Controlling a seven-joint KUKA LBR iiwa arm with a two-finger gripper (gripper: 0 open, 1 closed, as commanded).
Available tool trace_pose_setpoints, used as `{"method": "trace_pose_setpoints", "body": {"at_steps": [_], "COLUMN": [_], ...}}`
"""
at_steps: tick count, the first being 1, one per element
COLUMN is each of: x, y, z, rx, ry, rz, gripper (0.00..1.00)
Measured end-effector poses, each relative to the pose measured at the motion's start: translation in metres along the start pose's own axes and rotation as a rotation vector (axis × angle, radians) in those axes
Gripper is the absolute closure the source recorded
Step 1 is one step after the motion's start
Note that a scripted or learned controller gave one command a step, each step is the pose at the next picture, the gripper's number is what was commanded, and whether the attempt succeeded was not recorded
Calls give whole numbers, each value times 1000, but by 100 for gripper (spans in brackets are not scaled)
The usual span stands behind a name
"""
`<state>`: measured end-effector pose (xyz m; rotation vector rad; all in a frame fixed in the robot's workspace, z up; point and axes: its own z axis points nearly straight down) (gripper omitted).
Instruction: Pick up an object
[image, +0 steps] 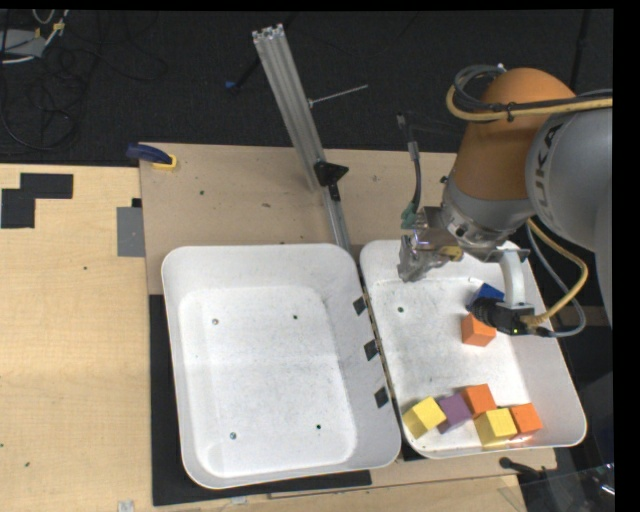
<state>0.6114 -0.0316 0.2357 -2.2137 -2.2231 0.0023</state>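
Note:
My gripper (413, 266) hangs over the far left part of the right bin (430, 350), above bare white floor, with nothing visible between its fingers. An orange block (478, 330) lies to its right near the bin's middle, and a blue block (488, 294) sits just beyond that, partly behind the arm's cable. Along the near edge lie a yellow block (425, 414), a purple block (455, 409), an orange block (480, 399), another yellow block (495, 427) and an orange block (525, 418).
The left bin (260, 360) sits beside the right one, joined by black clips (368, 349). A slanted metal rail (300, 130) rises behind the bins. The grey arm with its orange band (510, 120) fills the upper right.

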Motion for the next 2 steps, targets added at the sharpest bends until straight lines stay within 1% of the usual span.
{"method": "trace_pose_setpoints", "body": {"at_steps": [1, 2], "x": [53, 95], "y": [-11, -7], "z": [2, 2], "rx": [1, -1], "ry": [0, -1], "rz": [0, 0], "gripper": [100, 100]}}
